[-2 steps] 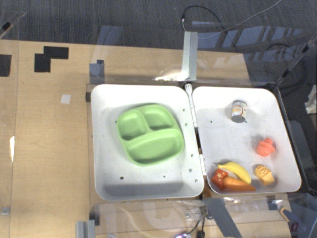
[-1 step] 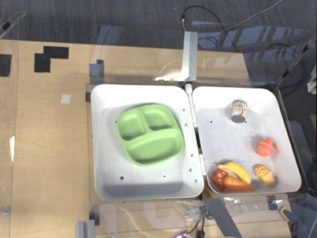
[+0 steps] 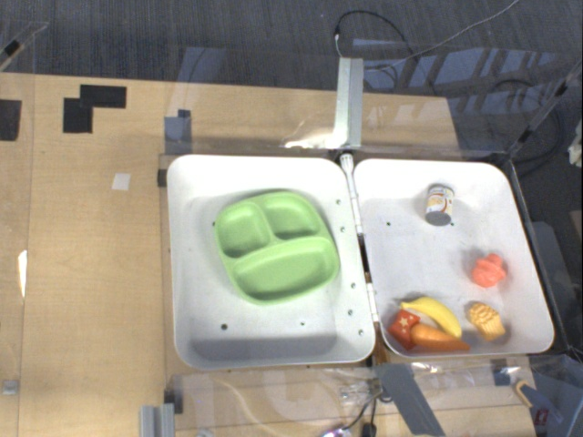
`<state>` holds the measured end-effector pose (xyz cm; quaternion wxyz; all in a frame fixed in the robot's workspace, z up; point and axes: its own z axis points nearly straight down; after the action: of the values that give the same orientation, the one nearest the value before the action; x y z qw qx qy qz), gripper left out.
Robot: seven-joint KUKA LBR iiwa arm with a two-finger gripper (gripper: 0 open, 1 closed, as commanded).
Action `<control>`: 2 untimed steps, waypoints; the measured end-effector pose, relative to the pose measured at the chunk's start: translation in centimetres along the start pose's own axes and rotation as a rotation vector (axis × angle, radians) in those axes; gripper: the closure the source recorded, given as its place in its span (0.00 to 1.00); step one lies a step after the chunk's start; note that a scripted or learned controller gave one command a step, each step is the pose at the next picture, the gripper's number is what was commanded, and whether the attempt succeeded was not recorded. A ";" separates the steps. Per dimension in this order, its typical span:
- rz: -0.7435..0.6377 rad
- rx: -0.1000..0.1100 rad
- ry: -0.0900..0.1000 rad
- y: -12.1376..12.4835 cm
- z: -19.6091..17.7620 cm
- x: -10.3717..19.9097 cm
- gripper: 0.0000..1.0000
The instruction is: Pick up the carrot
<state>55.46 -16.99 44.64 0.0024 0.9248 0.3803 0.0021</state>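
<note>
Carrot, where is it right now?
The carrot lies in the right bin, at its near edge, just below the banana and beside the red pepper.

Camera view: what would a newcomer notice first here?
The bright green divided plate stands out, lying in the left bin. Next comes the colourful cluster in the right bin's near corner: the carrot beside a banana.
</note>
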 end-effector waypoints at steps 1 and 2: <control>-0.011 -0.003 0.000 0.0 -1.1 0.2 1.00; 0.473 0.004 -0.002 6.3 1.2 3.5 1.00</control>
<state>62.39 -19.04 43.50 0.0005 0.9882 0.1529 0.0010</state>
